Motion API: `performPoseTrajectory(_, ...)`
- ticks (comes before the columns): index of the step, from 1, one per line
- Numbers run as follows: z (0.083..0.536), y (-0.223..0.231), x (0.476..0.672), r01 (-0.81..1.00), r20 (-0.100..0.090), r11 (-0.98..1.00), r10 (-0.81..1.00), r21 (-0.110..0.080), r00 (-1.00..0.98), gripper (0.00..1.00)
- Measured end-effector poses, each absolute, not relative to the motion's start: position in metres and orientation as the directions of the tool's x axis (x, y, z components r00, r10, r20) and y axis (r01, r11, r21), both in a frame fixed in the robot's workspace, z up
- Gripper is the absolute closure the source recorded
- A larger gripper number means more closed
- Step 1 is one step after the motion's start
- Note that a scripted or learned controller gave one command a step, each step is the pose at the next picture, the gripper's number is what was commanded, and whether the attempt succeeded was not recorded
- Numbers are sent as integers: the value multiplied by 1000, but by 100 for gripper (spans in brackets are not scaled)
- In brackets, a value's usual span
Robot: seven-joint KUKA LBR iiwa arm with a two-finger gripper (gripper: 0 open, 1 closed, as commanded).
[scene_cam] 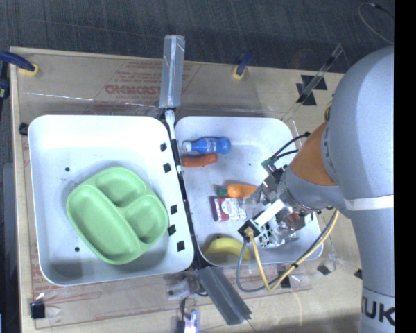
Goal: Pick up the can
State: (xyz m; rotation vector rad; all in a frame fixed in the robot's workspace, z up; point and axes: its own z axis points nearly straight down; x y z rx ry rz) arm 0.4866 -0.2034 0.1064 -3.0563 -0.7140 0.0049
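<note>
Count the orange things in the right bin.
2. The long orange thing lies just below the blue bottle, by the divider; the short orange thing sits mid-bin. The arm may hide more.

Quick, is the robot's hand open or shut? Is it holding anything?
Gripper: cannot be told; it hangs low in the right bin, beside the banana.
</note>
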Motion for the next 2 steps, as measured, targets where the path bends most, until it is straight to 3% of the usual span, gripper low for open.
performPoseTrajectory(1,104,-194,480,458,8,-889,458,23,889,0)
performPoseTrajectory(2,262,-209,557,374,-9,-927,374,-9,927,0)
